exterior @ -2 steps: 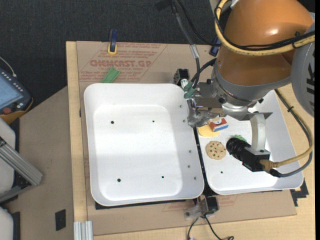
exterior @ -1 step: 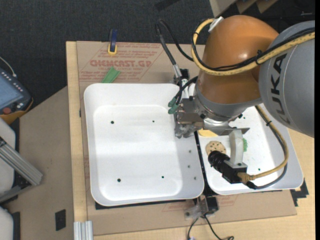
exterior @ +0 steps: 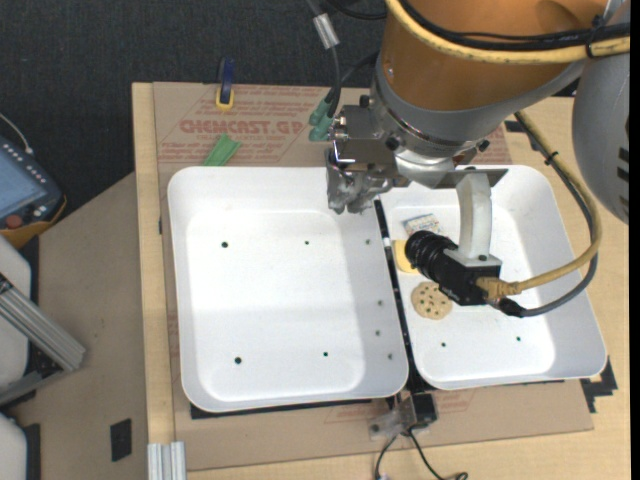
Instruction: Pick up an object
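My gripper hangs over the far end of the divider between the two bins, at the top right corner of the left bin. The right bin holds a round tan cookie-like disc, a yellow piece and a small white packet, all close to the divider. A black cylinder with a yellow hose, mounted on the arm, hangs over these items and covers part of them. Nothing can be seen held in the gripper.
The big orange and grey arm body covers the far part of the right bin. A green piece and a blue clamp lie on the cardboard behind the left bin. Cables sit at the front edge.
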Motion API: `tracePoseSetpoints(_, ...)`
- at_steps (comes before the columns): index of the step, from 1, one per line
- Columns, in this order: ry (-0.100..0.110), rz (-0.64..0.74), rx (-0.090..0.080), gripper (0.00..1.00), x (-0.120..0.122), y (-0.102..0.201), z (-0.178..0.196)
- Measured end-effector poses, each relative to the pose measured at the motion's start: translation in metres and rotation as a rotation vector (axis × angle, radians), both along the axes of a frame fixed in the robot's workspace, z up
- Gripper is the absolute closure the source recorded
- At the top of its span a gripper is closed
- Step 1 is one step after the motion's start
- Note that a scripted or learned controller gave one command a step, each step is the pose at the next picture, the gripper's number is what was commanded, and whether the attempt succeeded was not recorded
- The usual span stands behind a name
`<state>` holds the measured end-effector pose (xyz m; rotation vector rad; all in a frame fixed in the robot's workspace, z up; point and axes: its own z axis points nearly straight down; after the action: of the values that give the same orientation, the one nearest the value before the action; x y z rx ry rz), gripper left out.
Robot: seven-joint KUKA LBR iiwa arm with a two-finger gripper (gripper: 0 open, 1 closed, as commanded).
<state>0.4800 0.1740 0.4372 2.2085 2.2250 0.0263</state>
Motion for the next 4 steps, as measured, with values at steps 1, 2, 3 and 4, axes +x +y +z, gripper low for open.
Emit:
tracePoseSetpoints(1, 0.011, -0.009, -0.006, 1.0, 0.005, -0.017, 0.029)
tracePoseSetpoints(2, 0.006, -0.009, -0.005, 1.0, 0.031, -0.026, 0.102)
tracePoseSetpoints(3, 0.027, -0.002, -0.01, 1.0, 0.053, 0.034, -0.023)
tracePoseSetpoints(4, 0.029, -0.008, -0.011, 1.0, -0.002, 0.021, -0.092)
